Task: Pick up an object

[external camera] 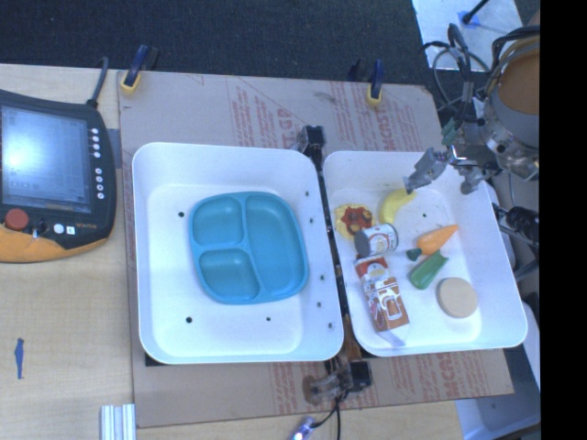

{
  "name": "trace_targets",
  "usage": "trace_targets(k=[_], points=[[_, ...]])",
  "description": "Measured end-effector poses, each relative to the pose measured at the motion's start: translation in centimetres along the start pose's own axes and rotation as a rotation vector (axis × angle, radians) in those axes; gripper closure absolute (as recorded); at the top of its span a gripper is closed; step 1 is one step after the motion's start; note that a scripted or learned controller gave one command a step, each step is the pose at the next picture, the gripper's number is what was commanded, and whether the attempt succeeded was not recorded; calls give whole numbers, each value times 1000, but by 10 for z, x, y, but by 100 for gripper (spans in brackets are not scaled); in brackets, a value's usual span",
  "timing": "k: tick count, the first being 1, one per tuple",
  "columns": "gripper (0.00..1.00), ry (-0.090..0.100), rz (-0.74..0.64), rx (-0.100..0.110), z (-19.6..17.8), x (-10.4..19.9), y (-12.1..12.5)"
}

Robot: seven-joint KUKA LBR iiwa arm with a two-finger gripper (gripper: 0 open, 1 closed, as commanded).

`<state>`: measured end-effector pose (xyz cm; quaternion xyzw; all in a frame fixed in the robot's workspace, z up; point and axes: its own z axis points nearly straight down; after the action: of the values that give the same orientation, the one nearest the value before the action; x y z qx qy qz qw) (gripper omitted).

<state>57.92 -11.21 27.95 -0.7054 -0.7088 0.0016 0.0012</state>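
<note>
overhead, yellow banana (395, 205), curved, gripper (449, 170) open just beside

A blue three-compartment tray (248, 247) lies in the left white bin (156, 337), both bins resting on a cardboard sheet (238, 108) clamped to the bench. A control pendant (50, 177) with a lit screen sits well apart, at far left.

Wooden bench (64, 337), cardboard sheet (229, 117), two white bins (156, 246), teach pendant (50, 181)
</note>
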Motion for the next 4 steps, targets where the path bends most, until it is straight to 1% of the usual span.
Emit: trace_targets(k=[1, 2, 3, 4], points=[[0, -1, -1, 3, 99, 13, 61], [0, -1, 1, 3, 189, -27, 77], [0, 0, -2, 3, 170, 12, 78], [0, 0, 0, -8, 184, -12, 49]])
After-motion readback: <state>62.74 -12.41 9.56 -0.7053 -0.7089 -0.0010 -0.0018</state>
